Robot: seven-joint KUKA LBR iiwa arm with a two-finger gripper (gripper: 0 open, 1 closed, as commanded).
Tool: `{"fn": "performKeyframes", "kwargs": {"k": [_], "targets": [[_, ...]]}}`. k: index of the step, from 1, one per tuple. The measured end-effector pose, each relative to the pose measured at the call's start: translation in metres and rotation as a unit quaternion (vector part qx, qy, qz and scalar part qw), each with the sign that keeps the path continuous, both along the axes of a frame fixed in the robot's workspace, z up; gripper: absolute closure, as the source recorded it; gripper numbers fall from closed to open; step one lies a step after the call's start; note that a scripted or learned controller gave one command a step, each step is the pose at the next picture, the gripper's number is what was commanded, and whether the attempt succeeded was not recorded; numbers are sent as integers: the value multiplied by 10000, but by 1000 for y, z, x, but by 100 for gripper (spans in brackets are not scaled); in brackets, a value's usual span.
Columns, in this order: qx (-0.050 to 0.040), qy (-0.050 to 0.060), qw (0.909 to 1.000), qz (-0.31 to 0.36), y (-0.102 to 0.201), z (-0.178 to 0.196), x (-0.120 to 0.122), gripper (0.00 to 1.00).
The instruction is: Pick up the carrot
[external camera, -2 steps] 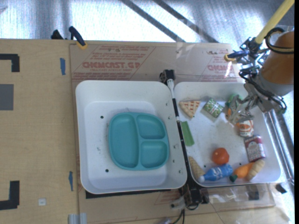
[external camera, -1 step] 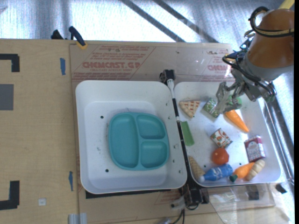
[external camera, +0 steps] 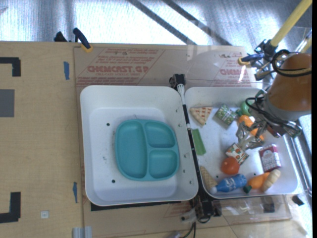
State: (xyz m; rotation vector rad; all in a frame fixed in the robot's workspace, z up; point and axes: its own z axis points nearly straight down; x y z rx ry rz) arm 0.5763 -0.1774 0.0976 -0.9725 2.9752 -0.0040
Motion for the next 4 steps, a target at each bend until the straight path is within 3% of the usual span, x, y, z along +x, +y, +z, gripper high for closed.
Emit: {"fn": "performKeyframes", "kwargs": {"k": [1,2,3,4], "targets": [[7,-46,9977,676,87,98,39,100],[7,11,9979,641,83,92,35,0],[-8,18,9959,904,25,63,52,0],[-16,-31,9936,1133,-7,-7,77,0]]}}
